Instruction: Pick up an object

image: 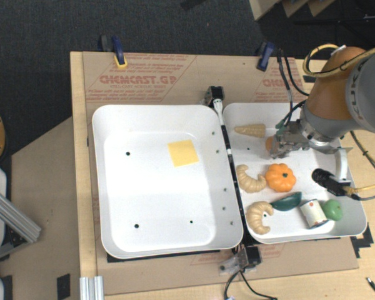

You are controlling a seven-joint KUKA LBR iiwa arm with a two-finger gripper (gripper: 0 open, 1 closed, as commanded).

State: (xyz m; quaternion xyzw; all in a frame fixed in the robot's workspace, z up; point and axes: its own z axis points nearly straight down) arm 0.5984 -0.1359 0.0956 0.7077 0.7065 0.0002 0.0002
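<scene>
My gripper (282,141) is low over the back of the right bin (356,220), with the grey arm and its orange band behind it to the right. A small brown-orange thing (270,144) shows right at the gripper's left side; whether it is gripped is hidden. A pale cone (250,130) lies just left of the gripper. An orange pumpkin (280,177) sits just in front of it. Two beige croissants (250,179) (259,216) lie along the bin's left side.
A dark teal piece (286,201), a white cylinder (311,212) and a green ball (332,210) lie at the right bin's front. The left bin (112,230) holds a yellow square (183,152). Clamps (117,50) (264,55) hold the board's far edge.
</scene>
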